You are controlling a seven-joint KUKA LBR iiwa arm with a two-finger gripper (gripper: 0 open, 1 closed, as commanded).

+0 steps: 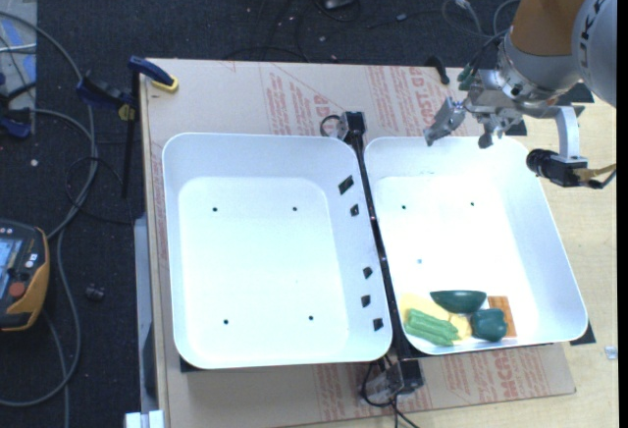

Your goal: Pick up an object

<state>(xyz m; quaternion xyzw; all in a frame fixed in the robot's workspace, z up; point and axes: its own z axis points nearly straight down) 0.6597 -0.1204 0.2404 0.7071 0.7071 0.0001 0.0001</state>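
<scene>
My gripper [461, 133] hangs over the far edge of the right bin [549, 240], its two fingers spread open with nothing between them. Well away from it, in the bin's near corner, lie a dark green bowl-shaped piece [458, 299], a light green ridged piece [432, 327] and a teal lump [489, 324]. A flat yellow piece [420, 305] and an orange one [502, 304] lie under and beside them.
The left bin [196, 220] sits beside the right one, with a black divider strip [371, 230] between them. A blue and yellow clamp [152, 75] grips the bench's far left corner. Cables and a handheld controller [22, 274] lie on the floor to the left.
</scene>
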